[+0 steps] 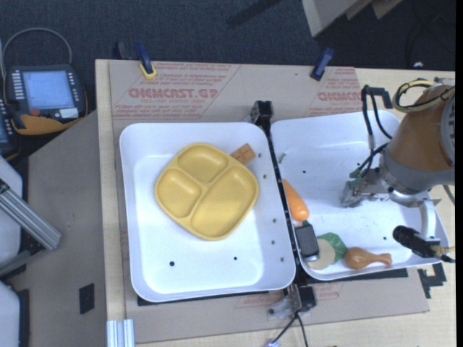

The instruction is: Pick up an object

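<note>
Gripper (352,194) sits low over bare floor of the right bin (329,139), jaws' state indeterminable; recommend recentring squarely over the carrot (295,202) before closing.

The tabletop (217,85), covered in brown cardboard printed with red lettering, is carrying two shallow white bins side by side: the left bin (145,215) and the right bin (318,139), their inner rims touching along the middle.

light: bright, even, overhead | shadows: soft, faint | glare: white bins (217,280) mildly washed | focus: slightly soft
</note>
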You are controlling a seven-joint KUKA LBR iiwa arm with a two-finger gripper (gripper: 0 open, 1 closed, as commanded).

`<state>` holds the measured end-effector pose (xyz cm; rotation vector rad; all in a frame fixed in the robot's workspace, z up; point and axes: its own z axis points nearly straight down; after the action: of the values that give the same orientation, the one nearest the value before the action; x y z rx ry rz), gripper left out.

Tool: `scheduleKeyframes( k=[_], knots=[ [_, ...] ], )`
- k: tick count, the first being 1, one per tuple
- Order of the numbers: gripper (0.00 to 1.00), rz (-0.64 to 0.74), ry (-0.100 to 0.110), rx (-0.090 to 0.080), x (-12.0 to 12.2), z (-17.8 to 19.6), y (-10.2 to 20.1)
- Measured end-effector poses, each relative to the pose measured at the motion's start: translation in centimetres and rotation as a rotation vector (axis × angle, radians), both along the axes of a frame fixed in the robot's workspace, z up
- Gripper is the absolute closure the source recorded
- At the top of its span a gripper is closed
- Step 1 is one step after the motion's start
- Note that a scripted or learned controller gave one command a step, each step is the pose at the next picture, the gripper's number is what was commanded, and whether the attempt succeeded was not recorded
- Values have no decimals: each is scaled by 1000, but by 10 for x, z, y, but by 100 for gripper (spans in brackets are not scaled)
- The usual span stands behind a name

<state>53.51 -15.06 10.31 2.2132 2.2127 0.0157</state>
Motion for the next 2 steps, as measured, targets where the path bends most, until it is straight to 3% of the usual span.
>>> scheduleKeyframes(
  k=[2],
  knots=[
    [100,0,8,-2,5,111,-16]
  ],
)
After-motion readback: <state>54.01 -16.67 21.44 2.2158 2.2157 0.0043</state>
